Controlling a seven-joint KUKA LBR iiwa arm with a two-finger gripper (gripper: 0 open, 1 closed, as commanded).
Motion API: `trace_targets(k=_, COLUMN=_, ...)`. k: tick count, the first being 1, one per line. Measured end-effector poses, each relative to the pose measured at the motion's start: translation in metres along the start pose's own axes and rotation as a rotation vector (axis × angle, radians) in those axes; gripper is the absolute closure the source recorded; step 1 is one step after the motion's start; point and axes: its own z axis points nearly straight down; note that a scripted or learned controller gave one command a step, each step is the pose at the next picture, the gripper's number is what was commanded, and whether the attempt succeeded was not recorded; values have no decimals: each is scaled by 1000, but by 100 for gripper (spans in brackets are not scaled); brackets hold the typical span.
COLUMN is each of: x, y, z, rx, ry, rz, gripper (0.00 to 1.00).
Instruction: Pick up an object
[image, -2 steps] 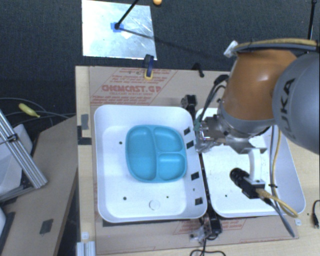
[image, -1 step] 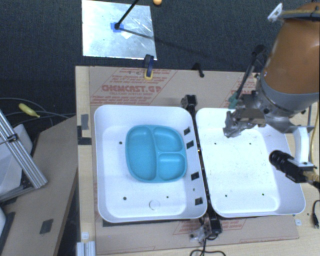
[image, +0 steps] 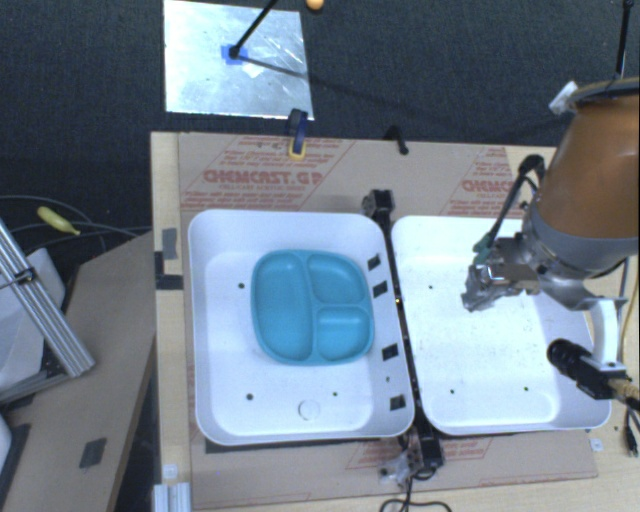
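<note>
while the arm (image: 590, 190) reaches in from the right, its gripper (image: 482, 290) hangs over the right bin (image: 470, 400), near that bin's middle. from here i cannot tell how its jaws stand. the blue divided plate (image: 312, 306) lies flat in the middle of the left bin (image: 225, 400), well apart from the gripper, with a small white disc (image: 309, 409) near that bin's front edge.
</note>
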Motion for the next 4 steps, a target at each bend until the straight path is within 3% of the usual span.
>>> trace_targets(k=2, x=173, y=-1, z=47, rx=-4, ry=5, rz=-18, gripper=100)
trace_targets(k=3, x=121, y=1, z=-19, rx=-13, ry=3, rz=-2, gripper=100)
trace_targets(k=4, x=93, y=0, z=-94, rx=-14, ry=4, rz=-4, gripper=100)
